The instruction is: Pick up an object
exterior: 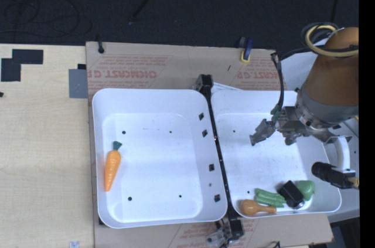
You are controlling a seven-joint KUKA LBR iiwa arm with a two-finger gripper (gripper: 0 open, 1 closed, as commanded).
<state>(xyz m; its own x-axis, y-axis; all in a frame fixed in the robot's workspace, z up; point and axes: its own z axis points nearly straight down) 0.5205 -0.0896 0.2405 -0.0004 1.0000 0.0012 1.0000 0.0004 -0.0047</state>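
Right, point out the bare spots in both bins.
Left bin: bare floor from the carrot by its left wall across to the divider. Right bin: open floor along the divider, left of the gripper. Crowded: its near edge, holding green pieces, black item, orange piece.

Light wooden bench (41, 141), brown cardboard sheet (152, 68) on it, two white bins (153, 99) side by side

Fixed above the bench, looking down at a slant. Far enough back to take in both white bins whole: left bin (149, 214), right bin (246, 109). Bins side by side across the middle, on a cardboard sheet (152, 65). Dark floor with cables along the far edge. Arm (334, 77) entering from the right, close under the lens and cut by the frame.
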